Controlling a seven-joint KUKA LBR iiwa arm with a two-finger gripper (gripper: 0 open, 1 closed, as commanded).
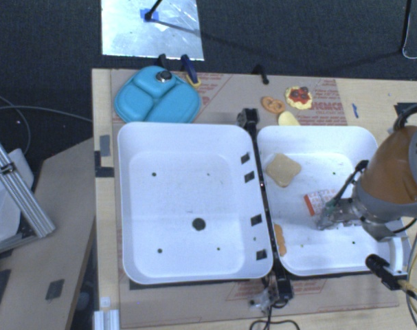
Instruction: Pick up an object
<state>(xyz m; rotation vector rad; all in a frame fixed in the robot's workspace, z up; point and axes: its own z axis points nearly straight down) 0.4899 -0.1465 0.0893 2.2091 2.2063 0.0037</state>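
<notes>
Where tool meets red-and-white packet in right bin, print unreadable; tool state unclear

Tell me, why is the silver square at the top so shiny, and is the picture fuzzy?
In the camera view, the silver sheet bounces light back as glare, washing out its surface. The white bins look bright and even, with soft shadows along their walls. The gripper and the red-and-white packet beside it look slightly soft, so fine detail there is hard to read.
</notes>
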